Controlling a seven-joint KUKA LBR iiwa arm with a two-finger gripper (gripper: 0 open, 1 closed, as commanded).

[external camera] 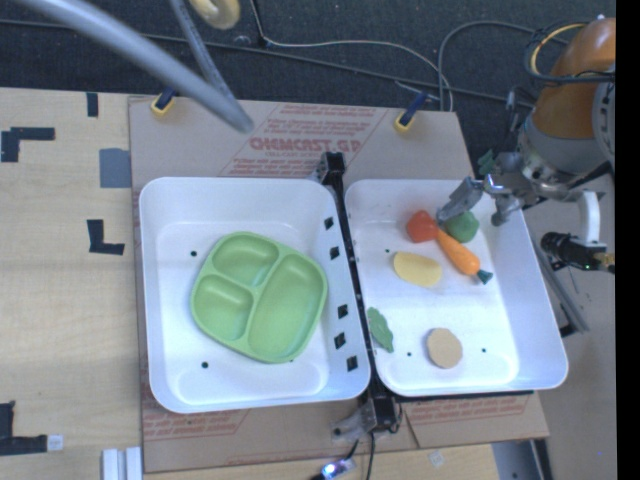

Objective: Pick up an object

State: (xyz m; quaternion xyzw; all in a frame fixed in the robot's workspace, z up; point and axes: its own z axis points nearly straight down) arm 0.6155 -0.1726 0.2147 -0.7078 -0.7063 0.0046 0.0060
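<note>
The hand [468,204] hangs over the right bin [520,298], right above a green ball [463,227] beside the carrot [458,254]; whether it grips, I cannot tell. A green plate [260,296] sits in the left bin [170,268].

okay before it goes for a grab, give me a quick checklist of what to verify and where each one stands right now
1. Tool over the right bin: ok.
2. Target under tool, green round piece beside the carrot: ok.
3. Anything held between the fingers: cannot tell.
4. Target free of neighbours: not ok, it touches the carrot and sits near the red piece.
5. Green tray lies in the left bin, out of the way: ok.
</note>
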